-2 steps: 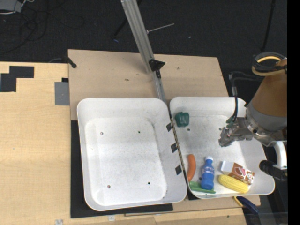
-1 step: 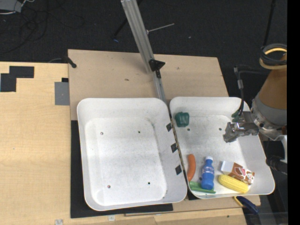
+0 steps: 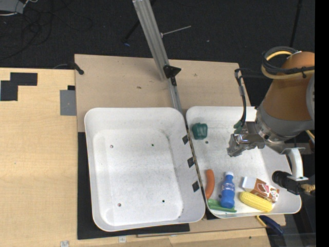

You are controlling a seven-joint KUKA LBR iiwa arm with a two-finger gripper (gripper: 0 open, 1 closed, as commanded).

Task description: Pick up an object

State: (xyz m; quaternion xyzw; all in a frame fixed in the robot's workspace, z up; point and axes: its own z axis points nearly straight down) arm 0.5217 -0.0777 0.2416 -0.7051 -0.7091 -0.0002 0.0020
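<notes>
Two white bins sit side by side on the bench [image 3: 46, 153], and every candidate for pickup lies in the right-hand bin [image 3: 221, 117]. The grey arm [image 3: 288, 102] reaches in from the right, its claw [image 3: 237, 147] poised over a bare patch of that bin's floor, just above the middle. Whether the claw is spread or pinched cannot be told from this angle, and nothing is seen caught in it.

Nearest along the bin's far side is a small green object [image 3: 199, 131], off toward the divider between the bins and well apart from the claw. The other items cluster along the near edge: an orange carrot [image 3: 209, 183] lying lengthwise beside the divider, a blue bottle [image 3: 227, 190] with a white cap, its long axis running roughly toward the claw, a yellow corn cob [image 3: 256, 201] set slantwise, and a brown-and-white carton [image 3: 266, 190] touching it.

Judging by position, the bottle looks the likeliest target, almost directly nearward of the claw; a grasp would want the claw set across its long axis.
</notes>
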